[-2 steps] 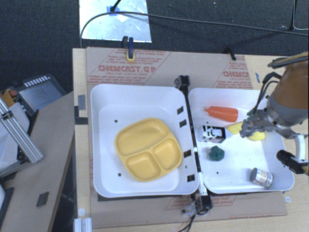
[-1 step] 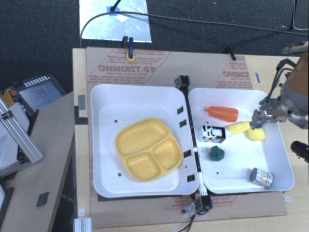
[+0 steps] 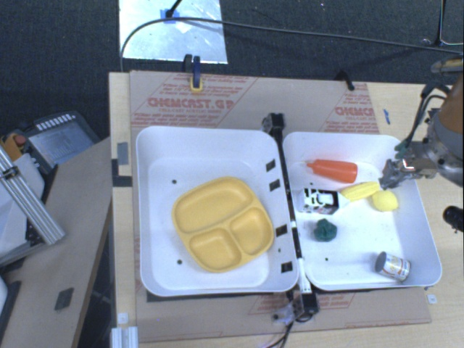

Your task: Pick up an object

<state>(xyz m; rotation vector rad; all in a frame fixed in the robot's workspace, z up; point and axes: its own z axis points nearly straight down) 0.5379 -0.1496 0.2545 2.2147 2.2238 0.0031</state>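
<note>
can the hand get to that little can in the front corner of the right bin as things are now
Probably yes. The can lies alone near the right bin's front corner, apart from the other items, with open floor around it. The hand sits by the yellow lemon-like object, farther back.

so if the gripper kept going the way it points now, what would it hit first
Probably the yellow lemon-like ball, just below and left of the gripper. The banana lies close beside that line, and depth is hard to judge from this slanted view.

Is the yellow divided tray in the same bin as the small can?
No: the yellow divided tray lies in the left bin, while the small can lies in the right bin.
</note>
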